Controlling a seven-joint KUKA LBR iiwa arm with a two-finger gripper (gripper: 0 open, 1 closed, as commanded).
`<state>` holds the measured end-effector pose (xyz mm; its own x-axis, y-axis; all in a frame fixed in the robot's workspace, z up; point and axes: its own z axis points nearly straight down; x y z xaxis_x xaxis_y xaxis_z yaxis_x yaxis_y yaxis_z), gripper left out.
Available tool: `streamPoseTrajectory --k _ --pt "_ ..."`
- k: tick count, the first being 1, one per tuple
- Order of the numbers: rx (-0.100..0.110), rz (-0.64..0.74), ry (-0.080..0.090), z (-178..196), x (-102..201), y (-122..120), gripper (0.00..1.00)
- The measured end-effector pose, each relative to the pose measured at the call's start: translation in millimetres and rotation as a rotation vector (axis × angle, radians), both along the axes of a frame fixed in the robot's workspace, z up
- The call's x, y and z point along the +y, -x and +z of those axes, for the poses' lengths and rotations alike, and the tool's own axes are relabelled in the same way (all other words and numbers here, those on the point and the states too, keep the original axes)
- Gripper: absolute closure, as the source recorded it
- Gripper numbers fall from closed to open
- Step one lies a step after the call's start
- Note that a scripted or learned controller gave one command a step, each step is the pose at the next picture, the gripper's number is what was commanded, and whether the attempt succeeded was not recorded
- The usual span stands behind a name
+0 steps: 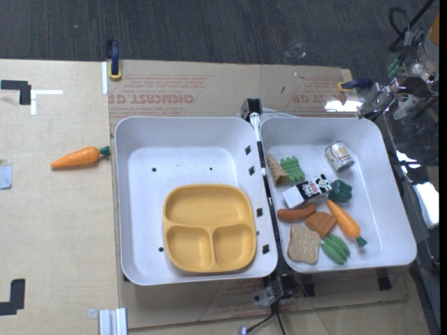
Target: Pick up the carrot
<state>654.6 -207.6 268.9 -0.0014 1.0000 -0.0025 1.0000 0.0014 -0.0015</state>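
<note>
We see the carrot (344,219) as a short orange toy with a green stem end, lying slantwise in the right bin (391,208) beside the toast slice (303,243) and green pod (335,248). The end effector (380,102) hangs beyond that bin's far right corner; we cannot tell its state.

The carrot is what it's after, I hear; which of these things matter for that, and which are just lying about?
For the job:
- carrot in the right bin
- gripper at that bin's far corner

Lying about:
- second carrot on the bench
- yellow tray
- small can
- sausage
- bread slice
</note>
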Motion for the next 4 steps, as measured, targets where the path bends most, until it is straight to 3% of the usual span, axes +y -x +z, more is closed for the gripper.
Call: streamPoseTrajectory --k 1,2,3,4 --pt "-0.002 0.357 0.0 -38 -15 54 0.0" --pt "-0.002 0.394 -0.006 -177 -12 138 0.0" --pt "-0.001 0.201 -0.003 -177 63 176 0.0" --pt "-0.004 0.157 -0.001 -177 107 175 0.0"
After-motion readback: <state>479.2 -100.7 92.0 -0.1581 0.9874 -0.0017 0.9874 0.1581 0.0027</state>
